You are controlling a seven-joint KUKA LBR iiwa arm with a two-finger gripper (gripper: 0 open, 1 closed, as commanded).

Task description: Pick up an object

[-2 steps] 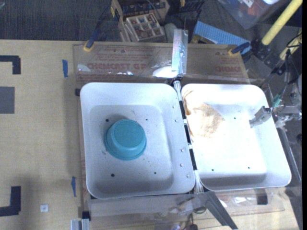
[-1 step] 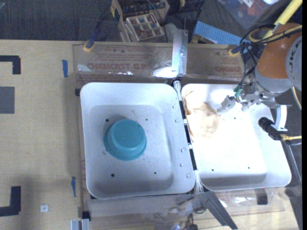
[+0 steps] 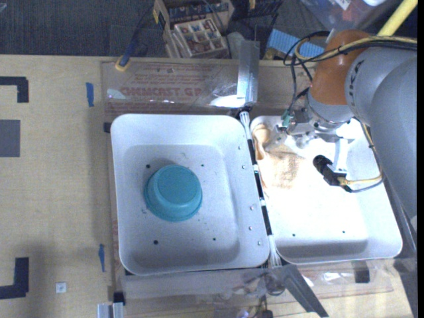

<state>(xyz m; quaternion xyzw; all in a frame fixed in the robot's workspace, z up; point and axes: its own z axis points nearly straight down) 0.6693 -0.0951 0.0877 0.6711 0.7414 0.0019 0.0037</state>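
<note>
A blue bowl point(image 3: 173, 192) is sitting upside down in the left bin point(image 3: 132, 134), a little left of that bin's middle, with its flat base facing up. It is resting on the bin floor, apart from all four walls, and nothing is touching it.

The gripper point(image 3: 289, 132) is hanging well apart from the bowl, over the right bin point(image 3: 331, 244), near that bin's far left corner. The raised wall where the two bins meet is lying between the bowl and the gripper. How the pincer is standing cannot be told: the wrist is covering it and the bin below is glaring brightly.

Just under and beside the gripper, something pale brown point(image 3: 281, 167) is lying on the right bin's floor, washed out by the light, so its kind cannot be told. No object is showing in the gripper's grasp.

The grey arm point(image 3: 384, 98), with its orange band point(image 3: 334, 61), is reaching in from the right, with yellow and black cables looping around the wrist.
</note>
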